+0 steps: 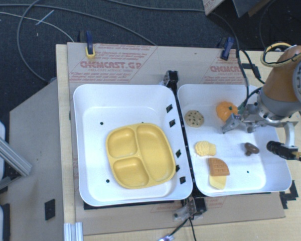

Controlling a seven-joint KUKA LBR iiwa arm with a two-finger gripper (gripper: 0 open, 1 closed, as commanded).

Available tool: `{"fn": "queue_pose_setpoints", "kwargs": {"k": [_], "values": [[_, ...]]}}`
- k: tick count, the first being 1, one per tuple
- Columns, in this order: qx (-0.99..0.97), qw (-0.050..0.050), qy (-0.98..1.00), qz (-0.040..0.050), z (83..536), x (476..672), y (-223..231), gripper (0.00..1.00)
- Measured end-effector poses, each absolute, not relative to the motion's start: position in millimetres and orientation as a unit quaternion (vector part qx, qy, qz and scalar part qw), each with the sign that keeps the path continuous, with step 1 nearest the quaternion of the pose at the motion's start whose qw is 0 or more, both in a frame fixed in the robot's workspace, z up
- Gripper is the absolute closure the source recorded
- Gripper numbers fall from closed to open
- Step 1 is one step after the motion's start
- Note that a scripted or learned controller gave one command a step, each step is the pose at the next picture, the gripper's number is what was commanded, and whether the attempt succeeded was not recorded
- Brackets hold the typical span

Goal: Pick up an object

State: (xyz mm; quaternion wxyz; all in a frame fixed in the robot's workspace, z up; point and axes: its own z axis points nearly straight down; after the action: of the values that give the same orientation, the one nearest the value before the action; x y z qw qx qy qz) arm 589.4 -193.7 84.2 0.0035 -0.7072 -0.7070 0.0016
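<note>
Here the tool (pixel 232 123) sits beside the orange (pixel 224 110), grip seemingly unclear.

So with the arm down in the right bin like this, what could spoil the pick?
The pincer sits right beside the round orange fruit, so it may nudge the fruit away rather than grip it. The round brown cookie lies close by on the same side and could get knocked. The fruit looks round and smooth, so it might roll towards the right bin's wall.
</note>
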Motion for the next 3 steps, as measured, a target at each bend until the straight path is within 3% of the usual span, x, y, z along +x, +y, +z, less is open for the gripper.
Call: {"fn": "queue_pose_setpoints", "kwargs": {"k": [1,3], "values": [[-0.707,0.0,-0.707,-0.0008,100.0,592.1,-194.1,1.0],[-0.707,-0.003,-0.707,-0.0015,210.2,598.6,-199.6,1.0]]}}
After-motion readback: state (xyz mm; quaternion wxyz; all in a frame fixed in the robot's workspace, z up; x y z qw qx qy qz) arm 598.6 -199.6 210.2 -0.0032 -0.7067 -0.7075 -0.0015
